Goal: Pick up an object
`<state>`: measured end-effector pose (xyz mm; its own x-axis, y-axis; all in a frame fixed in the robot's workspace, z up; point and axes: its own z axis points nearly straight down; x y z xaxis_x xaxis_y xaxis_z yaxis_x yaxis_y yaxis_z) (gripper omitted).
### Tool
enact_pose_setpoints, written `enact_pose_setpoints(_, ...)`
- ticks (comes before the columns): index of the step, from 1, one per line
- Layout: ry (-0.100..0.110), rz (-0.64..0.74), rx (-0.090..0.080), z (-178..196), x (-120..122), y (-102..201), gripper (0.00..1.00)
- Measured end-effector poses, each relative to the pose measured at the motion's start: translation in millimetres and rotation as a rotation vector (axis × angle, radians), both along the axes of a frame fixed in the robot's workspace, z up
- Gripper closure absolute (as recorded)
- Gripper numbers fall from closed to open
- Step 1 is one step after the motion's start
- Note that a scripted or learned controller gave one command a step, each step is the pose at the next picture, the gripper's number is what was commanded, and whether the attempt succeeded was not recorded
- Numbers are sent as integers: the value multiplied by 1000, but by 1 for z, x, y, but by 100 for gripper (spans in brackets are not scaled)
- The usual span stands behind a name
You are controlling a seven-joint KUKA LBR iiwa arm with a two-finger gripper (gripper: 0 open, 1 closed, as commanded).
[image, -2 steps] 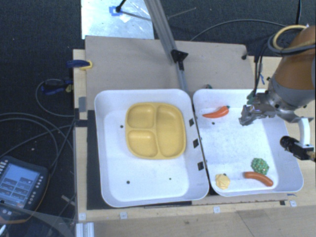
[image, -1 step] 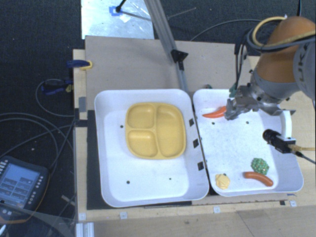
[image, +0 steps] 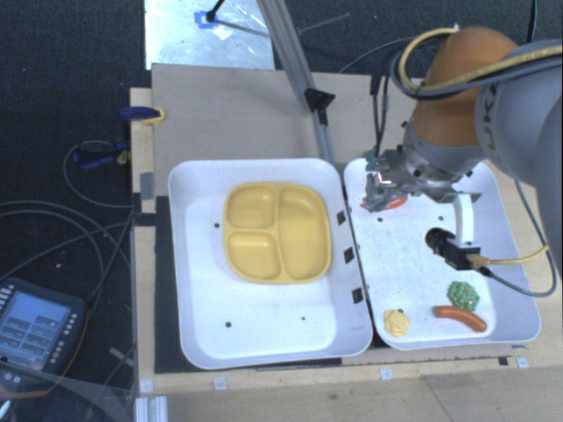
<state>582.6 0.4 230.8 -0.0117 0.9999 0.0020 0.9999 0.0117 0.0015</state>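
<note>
The right bin has open floor in its middle; a broccoli piece, sausage and yellow lump crowd its near edge.

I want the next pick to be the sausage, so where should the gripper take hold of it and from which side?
Probably at the middle of the sausage, coming straight down with the fingers across its narrow width. It lies flat and long near the right bin's front corner, the broccoli close behind it. The gripper sits at the bin's far end.
</note>
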Motion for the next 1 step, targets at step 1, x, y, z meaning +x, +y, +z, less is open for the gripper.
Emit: enact_pose_setpoints(1, -1, 0, 0, 7, 3, 52, 100)
